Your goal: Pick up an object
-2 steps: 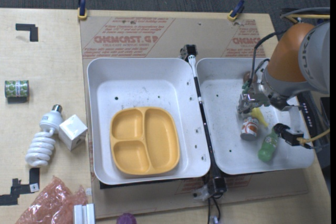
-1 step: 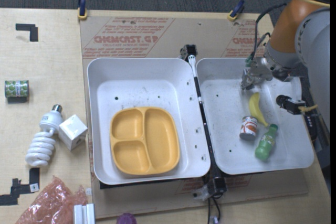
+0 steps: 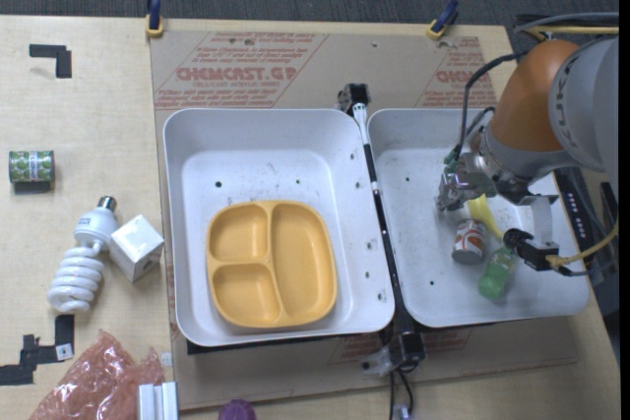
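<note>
Leftward, yellow plate in bin

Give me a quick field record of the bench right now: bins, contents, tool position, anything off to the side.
left bin: holds a yellow divided plate
right bin: holds a small can, a green bottle, a yellow item
tool: low in the right bin, just above the can
tool grip: cannot tell
left of the bins: spiral light bulb, white cube, green can

One fixed camera, above the bench (slanted), both bins framed
</note>
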{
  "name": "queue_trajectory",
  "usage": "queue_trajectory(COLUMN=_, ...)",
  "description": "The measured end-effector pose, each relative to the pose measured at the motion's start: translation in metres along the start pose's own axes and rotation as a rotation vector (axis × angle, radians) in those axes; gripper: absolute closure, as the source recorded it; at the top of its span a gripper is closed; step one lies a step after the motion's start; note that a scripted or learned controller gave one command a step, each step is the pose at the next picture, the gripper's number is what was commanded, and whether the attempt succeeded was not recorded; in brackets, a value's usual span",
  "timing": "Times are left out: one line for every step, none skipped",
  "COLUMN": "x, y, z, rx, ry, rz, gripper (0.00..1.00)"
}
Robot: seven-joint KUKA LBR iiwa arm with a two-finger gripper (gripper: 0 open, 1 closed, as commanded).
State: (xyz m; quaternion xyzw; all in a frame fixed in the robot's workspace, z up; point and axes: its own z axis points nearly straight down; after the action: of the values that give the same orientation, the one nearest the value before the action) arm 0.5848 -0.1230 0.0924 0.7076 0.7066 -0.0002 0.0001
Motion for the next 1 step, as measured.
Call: queue_trajectory(x=0.0008, y=-0.0609, z=0.0000, rx=0.000, ry=0.000, rz=0.001, gripper=0.00)
